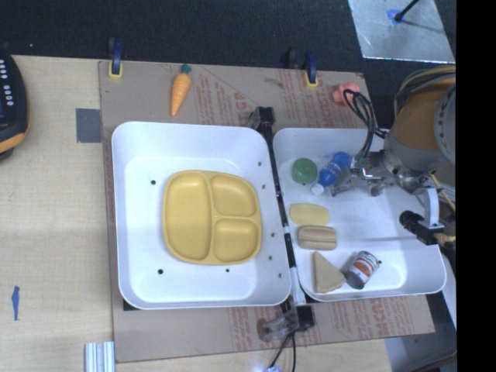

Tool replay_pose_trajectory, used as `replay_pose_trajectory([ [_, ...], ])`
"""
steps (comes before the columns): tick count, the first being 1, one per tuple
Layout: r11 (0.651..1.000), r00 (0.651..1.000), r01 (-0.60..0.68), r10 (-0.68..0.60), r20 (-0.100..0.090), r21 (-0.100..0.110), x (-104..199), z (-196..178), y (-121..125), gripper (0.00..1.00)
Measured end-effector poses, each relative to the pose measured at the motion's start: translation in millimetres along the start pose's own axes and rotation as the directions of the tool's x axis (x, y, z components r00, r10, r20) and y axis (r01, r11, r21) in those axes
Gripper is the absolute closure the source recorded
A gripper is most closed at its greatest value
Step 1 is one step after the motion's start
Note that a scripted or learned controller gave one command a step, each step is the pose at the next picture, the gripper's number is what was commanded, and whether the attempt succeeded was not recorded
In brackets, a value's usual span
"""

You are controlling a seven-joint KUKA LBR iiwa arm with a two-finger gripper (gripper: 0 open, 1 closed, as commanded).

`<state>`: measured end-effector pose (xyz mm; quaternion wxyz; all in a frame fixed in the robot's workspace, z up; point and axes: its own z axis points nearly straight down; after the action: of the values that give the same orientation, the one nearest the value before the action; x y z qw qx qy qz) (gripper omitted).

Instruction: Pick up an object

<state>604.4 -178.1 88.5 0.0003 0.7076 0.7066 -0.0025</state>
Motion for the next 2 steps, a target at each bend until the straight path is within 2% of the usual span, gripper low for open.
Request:
replay_pose_trajectory([
  [1, 1.000, 1.000, 0.008, -0.008, -0.005, 0.010, 49, -3, 51, 0.00],
  [2, 1.000, 1.000, 0.001, -0.001, -0.003, 0.003, -11, -3, 50, 0.00],
])
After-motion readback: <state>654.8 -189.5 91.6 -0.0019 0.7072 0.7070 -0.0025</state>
